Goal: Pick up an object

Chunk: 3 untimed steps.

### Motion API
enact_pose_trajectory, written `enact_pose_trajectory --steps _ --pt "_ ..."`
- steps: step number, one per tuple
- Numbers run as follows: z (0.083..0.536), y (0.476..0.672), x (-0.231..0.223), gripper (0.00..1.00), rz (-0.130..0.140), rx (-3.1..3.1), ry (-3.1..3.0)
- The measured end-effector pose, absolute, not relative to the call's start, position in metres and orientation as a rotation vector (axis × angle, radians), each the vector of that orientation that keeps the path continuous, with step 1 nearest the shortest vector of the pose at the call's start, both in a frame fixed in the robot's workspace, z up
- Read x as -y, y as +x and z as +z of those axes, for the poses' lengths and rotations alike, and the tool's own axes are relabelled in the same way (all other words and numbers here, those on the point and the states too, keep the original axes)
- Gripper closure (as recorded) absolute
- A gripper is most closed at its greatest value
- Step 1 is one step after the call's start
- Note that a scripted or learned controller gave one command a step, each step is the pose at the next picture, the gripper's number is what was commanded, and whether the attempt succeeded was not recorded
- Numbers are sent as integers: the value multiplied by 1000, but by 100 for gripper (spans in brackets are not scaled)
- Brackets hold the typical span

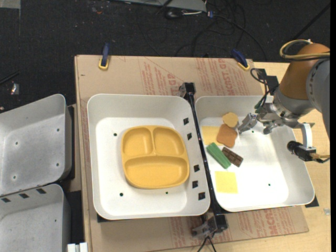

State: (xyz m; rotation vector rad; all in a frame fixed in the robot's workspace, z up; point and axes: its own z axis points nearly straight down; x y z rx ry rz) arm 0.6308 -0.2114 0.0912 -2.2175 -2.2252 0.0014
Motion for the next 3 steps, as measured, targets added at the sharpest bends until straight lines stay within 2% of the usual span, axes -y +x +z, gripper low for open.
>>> enact_pose_trajectory --steps 1,2,3 --pt "103 632 211 100 -1 2229 -2218" --pt "147 633 213 100 -4 2229 -2223" --pt "210 639 215 100 -6 2231 -2224"
